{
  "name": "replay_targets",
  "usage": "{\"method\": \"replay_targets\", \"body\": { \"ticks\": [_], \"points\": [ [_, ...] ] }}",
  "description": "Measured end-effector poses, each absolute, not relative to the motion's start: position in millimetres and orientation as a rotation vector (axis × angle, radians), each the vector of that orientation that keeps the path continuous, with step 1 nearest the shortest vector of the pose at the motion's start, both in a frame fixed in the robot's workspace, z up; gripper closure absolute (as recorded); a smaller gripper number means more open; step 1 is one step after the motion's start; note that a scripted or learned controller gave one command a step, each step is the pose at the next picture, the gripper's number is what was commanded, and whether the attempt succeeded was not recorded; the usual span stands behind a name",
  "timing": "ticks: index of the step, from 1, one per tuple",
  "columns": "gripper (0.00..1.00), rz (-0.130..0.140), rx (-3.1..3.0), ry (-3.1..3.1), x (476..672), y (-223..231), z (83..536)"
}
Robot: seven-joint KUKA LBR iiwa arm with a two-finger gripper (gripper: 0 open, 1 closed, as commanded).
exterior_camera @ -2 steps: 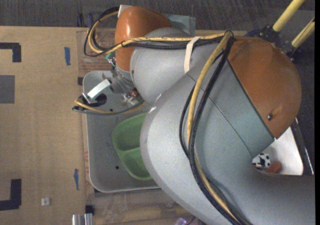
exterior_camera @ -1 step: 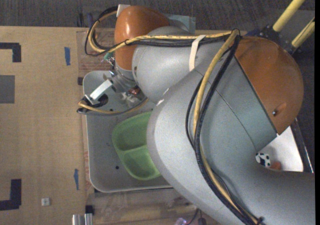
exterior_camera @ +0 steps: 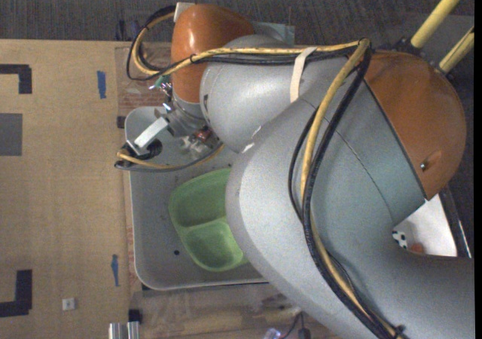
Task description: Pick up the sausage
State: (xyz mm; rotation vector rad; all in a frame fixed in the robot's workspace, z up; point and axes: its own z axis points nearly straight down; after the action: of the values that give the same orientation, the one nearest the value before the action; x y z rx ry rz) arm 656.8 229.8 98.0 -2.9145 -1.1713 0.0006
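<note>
On the left lies a tan board (exterior_camera: 60, 179) with black marks. Next to it sits the white bin (exterior_camera: 151, 255), holding a green dish (exterior_camera: 203, 228) with two hollows. Above the dish the gripper (exterior_camera: 192, 138) hangs low in the bin, hidden under the grey arm (exterior_camera: 301, 179). The sausage can't be made out.

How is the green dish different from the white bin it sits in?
The green dish is light green, while the white bin is pale grey-white. The green dish is smaller and lies inside the white bin. The green dish has rounded sides and a ridge splitting it in two, while the white bin has a flat floor and straighter walls. Both are shallow and open on top, and the arm covers part of each.
</note>
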Motion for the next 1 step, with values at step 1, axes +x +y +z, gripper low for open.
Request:
{"method": "replay_targets", "body": {
  "ticks": [1],
  "points": [
    [1.0,-0.007,-3.0,-0.921,661.4,225.7,87.5]
  ]
}}
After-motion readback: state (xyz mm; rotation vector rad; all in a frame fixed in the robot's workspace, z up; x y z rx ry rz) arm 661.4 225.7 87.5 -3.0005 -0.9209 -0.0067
